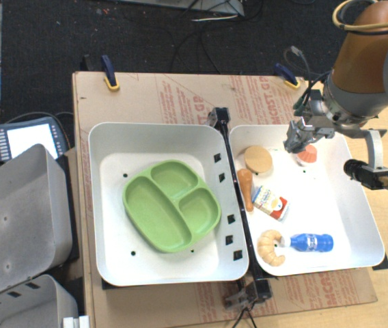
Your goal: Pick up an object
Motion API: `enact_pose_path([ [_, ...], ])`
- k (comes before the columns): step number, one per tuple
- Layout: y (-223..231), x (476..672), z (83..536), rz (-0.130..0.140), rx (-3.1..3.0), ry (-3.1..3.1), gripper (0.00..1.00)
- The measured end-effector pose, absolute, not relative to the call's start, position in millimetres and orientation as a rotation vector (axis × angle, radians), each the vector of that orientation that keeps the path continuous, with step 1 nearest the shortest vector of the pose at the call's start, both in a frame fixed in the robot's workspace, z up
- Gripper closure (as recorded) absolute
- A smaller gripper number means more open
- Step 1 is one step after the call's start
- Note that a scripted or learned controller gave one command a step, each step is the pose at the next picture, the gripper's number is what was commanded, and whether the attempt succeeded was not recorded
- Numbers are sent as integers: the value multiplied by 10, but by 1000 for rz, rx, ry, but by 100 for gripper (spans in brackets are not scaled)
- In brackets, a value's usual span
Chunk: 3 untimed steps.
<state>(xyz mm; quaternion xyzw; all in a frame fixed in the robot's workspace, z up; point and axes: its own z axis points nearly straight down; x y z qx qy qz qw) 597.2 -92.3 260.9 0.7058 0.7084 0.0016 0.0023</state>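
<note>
Cardboard-topped bench (153, 94), two white bins, claw low over the right one.

Camera view: the claw (298, 142) hangs at the far end of the right bin (358, 203), just beside a small reddish object (308, 156); its opening I cannot tell. This looks like the approach, nothing lifted yet. Next it must settle squarely over that piece and close. The left bin (105, 183) holds a green divided plate (172, 205).

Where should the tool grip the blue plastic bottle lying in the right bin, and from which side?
Grip the blue plastic bottle across its middle, coming straight down from above. It lies flat on its side, pointing across the right white bin, so its narrow width suits the tool. The croissant crowds its cap end; stay clear of it.
</note>
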Motion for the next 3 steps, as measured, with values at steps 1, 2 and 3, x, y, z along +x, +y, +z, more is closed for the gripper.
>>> enact_pose_path([
  [1,-400,5905,2446,-1,2215,2231,100],
  [2,75,5897,2484,1,2213,2231,100],
  [3,675,5841,2342,-1,2214,2234,100],
])
